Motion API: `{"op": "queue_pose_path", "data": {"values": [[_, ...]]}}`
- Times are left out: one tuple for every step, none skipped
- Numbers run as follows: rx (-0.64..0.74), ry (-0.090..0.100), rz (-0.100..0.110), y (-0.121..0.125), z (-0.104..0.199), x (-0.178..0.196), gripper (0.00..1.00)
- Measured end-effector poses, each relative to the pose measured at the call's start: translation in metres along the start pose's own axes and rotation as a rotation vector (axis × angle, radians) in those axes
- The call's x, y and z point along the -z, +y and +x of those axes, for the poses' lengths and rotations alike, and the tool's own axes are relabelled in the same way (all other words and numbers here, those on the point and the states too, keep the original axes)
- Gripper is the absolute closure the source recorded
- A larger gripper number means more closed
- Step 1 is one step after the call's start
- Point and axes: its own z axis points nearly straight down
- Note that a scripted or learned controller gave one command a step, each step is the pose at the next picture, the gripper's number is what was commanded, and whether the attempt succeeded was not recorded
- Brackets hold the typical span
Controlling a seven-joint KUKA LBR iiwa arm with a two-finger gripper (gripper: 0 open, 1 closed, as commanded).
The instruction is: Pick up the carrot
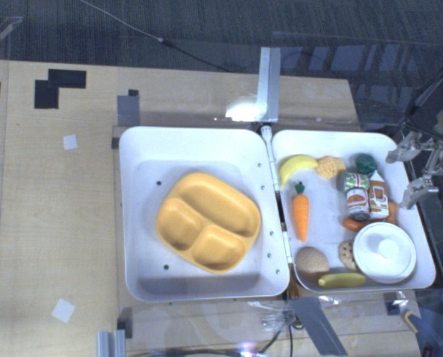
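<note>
The carrot [301,214] is orange with a green top and lies lengthwise in the right bin [327,213], near its left wall, with the green end pointing to the back. My gripper [410,171] hangs over the right rim of that bin, well to the right of the carrot. It is open with nothing between its fingers. Two cans and other toy food lie between the gripper and the carrot.
The right bin also holds a yellow banana [295,168], a corn piece [327,167], a green item [365,162], two cans [357,193], a white bowl [385,250], a cookie [346,253] and a brown potato [311,260]. A yellow divided plate [208,220] sits in the left bin [143,192].
</note>
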Motion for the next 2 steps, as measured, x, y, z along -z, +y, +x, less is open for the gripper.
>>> {"op": "queue_pose_path", "data": {"values": [[0.106, -0.009, -0.005, 0.013, 0.039, -0.168, 0.0], [-0.236, -0.021, 0.004, 0.076, 0.023, -0.17, 0.0]]}}
